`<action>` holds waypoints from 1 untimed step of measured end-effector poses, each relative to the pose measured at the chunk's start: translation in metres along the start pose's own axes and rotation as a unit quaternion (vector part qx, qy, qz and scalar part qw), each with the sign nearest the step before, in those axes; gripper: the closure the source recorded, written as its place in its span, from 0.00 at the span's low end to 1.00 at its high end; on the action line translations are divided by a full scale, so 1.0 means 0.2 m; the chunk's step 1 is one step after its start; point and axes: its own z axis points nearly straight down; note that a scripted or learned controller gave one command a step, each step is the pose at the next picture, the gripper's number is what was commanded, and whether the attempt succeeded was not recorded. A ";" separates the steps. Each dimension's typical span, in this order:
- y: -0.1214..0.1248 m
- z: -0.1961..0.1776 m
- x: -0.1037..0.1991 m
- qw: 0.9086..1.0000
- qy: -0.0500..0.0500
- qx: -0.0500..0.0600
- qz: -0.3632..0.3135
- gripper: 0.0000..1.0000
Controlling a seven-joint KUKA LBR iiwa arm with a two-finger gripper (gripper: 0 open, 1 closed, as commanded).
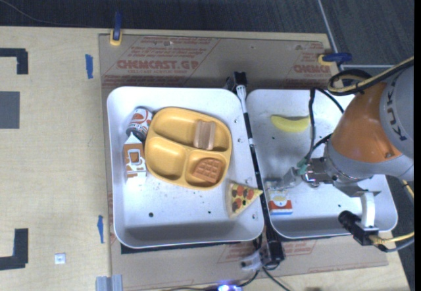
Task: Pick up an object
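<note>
My gripper (294, 176) reaches down into the left part of the right bin (368, 217), under the arm's orange band (367, 130). Just below and left of it a small white carton (281, 205) with red and blue print lies on the bin floor; I cannot tell whether they touch. A yellow banana (291, 124) lies near the right bin's far wall, apart from the gripper.
The left bin (177, 220) holds a yellow divided plate (172, 151) with toy food, a can (138, 122), an orange-and-white carton (134, 158) and a pizza slice (241, 196) by the dividing wall. Cables run along the bench's front edge.
</note>
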 end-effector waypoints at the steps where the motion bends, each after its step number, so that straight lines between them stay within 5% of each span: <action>1: -0.03 0.03 -0.02 1.000 0.003 -0.004 -0.002 0.00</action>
